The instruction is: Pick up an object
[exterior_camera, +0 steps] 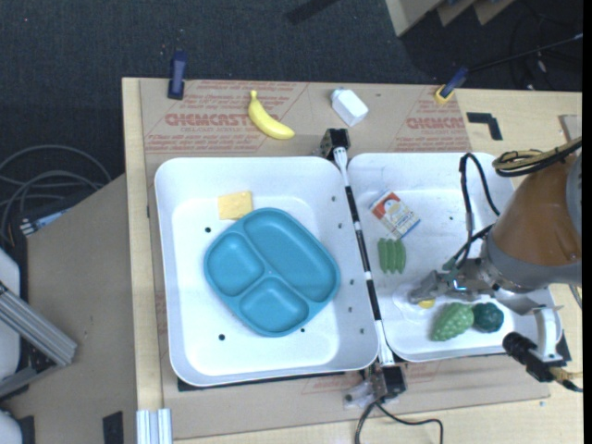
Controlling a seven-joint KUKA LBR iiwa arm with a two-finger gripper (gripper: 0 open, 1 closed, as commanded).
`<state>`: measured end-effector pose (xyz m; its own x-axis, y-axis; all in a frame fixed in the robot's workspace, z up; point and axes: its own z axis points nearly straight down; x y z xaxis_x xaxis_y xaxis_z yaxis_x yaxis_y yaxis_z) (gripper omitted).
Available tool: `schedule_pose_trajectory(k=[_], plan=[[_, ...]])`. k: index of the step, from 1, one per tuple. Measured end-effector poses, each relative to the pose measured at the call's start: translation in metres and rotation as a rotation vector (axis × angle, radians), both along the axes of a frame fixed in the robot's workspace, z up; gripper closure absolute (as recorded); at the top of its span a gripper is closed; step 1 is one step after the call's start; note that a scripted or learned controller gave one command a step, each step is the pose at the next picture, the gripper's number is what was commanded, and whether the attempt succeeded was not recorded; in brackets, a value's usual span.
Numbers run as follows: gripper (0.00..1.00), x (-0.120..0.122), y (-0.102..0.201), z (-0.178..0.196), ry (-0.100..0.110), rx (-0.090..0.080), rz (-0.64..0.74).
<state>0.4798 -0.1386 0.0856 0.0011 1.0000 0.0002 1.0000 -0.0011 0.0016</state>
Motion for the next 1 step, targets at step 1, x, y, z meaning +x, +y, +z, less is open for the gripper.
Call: schedule_pose_trajectory(k=[1], plan=[[1.00, 0.0018, -0.0003, 0.0117, -0.006, -0.002, -0.001]])
